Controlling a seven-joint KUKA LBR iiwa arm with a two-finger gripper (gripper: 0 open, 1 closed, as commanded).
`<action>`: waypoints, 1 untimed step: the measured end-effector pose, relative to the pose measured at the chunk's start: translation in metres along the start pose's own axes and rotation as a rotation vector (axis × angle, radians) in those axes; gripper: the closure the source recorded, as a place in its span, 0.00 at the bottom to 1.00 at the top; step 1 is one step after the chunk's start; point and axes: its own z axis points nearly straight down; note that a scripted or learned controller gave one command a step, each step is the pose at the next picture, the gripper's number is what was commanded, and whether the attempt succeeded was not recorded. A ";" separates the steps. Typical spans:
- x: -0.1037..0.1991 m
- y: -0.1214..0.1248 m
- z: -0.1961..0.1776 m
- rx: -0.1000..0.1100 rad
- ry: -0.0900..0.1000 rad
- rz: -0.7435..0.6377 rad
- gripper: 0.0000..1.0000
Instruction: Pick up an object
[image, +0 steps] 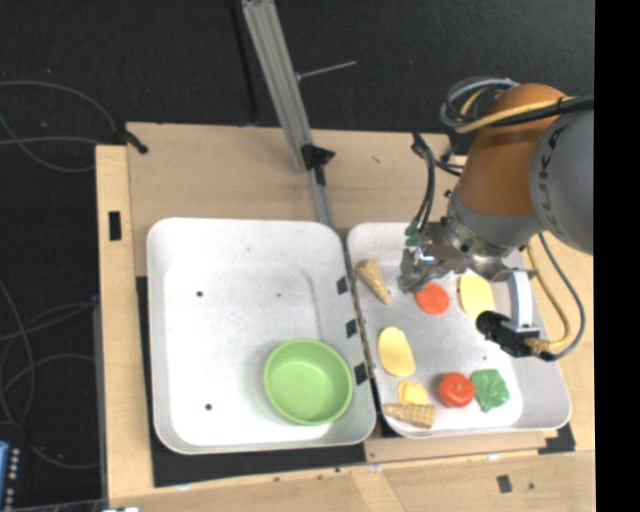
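Observation:
My gripper (418, 272) hangs low over the right bin (540, 415), near its upper middle. Just right of and below it lies a small flat red-orange piece (433, 299), apart from the fingers as far as I can see. A tan cone-shaped piece (374, 281) lies to the gripper's left by the bin's wall. A pale yellow piece (476, 294) lies to the right, partly under the arm. Lower in the bin are a yellow oval piece (396, 351), a red tomato (456, 390), a green pepper (489, 389) and a waffle-like cone (411, 412).
The left bin (200, 260) holds a green bowl (307, 381) near its lower right corner. A grey metal post (290, 110) rises from between the bins at the back. The arm's wrist and cables cover the right bin's upper right part.

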 end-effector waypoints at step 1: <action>0.045 0.011 0.001 0.000 0.001 -0.001 1.00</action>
